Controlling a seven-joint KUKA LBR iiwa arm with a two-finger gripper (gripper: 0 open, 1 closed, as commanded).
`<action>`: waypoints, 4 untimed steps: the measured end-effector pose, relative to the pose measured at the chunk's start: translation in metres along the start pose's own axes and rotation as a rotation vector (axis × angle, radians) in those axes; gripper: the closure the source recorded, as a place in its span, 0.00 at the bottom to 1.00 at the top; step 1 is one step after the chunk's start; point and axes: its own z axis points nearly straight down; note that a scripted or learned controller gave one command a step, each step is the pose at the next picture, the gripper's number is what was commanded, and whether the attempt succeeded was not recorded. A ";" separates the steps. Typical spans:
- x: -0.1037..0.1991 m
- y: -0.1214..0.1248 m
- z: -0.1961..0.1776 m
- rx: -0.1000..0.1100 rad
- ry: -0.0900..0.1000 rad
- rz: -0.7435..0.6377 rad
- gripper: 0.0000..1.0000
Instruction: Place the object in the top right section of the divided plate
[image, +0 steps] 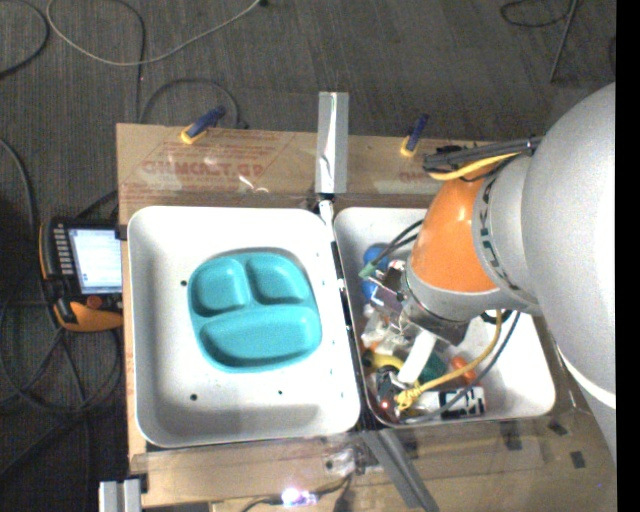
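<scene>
Arm (540, 230) reaches down into right bin (535, 385), wrist over jumble of small objects (405, 365) heaped against bin's left wall: likely picking there. Gripper (400, 335) buried among clutter; its grip state cannot be told, nor any held item. Task object not distinguishable within pile. Divided plate (256, 307) lies in left bin (160, 330), sections bare, ready for placement.

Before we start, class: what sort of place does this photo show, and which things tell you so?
Probably a robotics lab test bench: a grey-and-orange robot arm reaches into a white bin of jumbled objects, a handheld control pendant lies beside the other bin, and loose cables cross the floor.
</scene>
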 end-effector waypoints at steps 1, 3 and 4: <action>-0.030 0.020 0.000 -0.001 -0.001 0.324 1.00; 0.073 -0.019 -0.021 -0.003 -0.002 -0.222 1.00; 0.039 -0.003 0.000 -0.002 -0.002 -0.227 1.00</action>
